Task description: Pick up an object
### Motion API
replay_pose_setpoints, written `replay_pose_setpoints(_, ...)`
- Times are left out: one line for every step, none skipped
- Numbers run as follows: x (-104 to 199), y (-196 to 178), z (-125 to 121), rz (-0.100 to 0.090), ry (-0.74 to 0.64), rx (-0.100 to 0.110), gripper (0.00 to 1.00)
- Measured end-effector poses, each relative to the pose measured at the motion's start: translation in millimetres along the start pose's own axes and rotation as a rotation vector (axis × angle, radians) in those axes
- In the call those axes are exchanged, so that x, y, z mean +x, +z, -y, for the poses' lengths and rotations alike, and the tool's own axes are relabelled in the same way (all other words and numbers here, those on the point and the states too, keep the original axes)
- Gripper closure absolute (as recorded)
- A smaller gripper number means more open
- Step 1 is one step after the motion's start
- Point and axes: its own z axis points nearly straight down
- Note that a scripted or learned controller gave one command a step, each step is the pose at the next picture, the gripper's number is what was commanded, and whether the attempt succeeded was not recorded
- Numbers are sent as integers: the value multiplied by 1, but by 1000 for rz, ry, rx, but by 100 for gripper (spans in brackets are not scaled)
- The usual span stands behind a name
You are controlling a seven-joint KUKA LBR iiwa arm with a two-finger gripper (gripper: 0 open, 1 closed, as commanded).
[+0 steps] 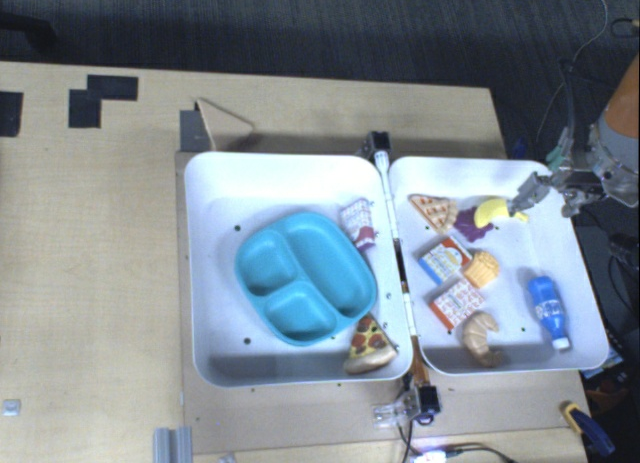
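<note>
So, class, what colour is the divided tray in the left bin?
Light blue tray; the camera view shows it clearly.

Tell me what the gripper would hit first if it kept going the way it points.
Probably the yellow toy. The gripper points left and down from the right bin's upper right, and that toy lies just past its tip. Height above the toy is unclear.

Even, fairly bright overhead light falls on the pale wooden bench (90,251) and the two shallow white plastic bins (215,251), whose walls look washed out, nearly glaring. Soft, short shadows lie inside the left bin along its near wall and under the turquoise divided plastic tray (300,276). The far dark carpet floor (300,1) is dim. Detail is soft and slightly blurred throughout, most at the right edge
</note>
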Motion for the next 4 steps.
replay_pose_setpoints(46, 118, -13, 0, 1, -3, 0)
replay_pose_setpoints(47, 107, -14, -1, -1, -5, 100)
replay_pose_setpoints(47, 107, -14, -1, -1, -5, 0)
replay_pose_setpoints(48, 96, -16, -1, -3, -9, 100)
